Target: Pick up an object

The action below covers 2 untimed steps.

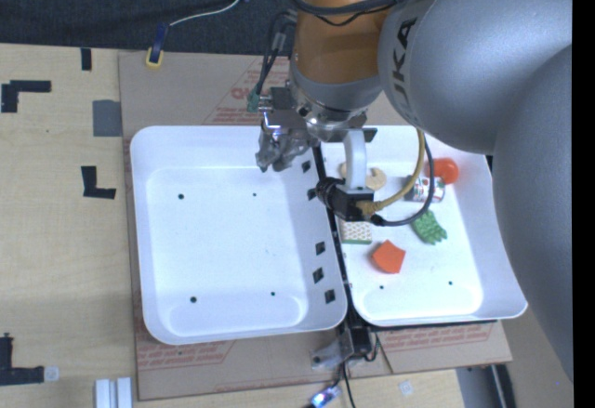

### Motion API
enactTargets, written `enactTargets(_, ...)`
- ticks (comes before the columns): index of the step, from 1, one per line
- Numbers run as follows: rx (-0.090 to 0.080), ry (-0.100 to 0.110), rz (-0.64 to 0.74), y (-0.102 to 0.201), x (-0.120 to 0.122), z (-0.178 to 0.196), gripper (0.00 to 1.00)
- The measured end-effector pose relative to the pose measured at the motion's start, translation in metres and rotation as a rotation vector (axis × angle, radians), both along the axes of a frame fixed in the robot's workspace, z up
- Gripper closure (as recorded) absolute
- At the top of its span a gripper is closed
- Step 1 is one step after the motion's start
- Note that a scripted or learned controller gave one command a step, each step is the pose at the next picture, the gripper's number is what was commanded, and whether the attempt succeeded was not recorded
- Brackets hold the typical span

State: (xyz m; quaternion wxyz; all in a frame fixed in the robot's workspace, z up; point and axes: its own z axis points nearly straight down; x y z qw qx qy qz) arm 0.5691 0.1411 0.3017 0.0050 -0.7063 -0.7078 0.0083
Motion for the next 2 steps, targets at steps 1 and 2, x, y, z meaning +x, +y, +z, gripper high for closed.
enactTargets(1,0.002,-0.009,-0.003,-0.021,-0.064,-0.025,1.0)
enactTargets(2,0.01,-0.028,0.004,0.019,-0.082,0.087,1.0)
